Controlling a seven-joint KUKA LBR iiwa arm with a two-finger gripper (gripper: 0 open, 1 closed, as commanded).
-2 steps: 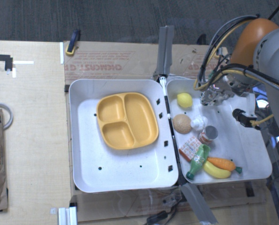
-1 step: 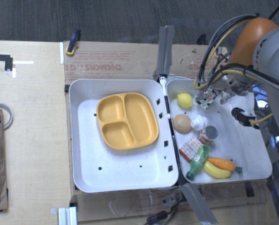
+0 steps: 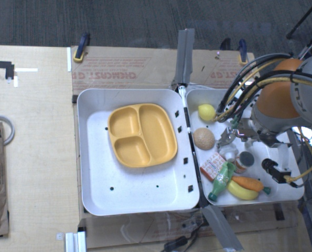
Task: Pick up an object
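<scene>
Green bottle (image 3: pixel 222 180), banana (image 3: pixel 242 191) and carrot (image 3: pixel 247 182) sit at the right bin's (image 3: pixel 289 196) front; pincer (image 3: pixel 230 136) hovers over the bin near the brown ball (image 3: pixel 203 138), can't tell its state, next it needs to drop onto something

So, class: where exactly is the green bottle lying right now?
In the camera view, the green bottle lies in the right bin, near its front left corner, between the red and white packet and the banana.
</scene>
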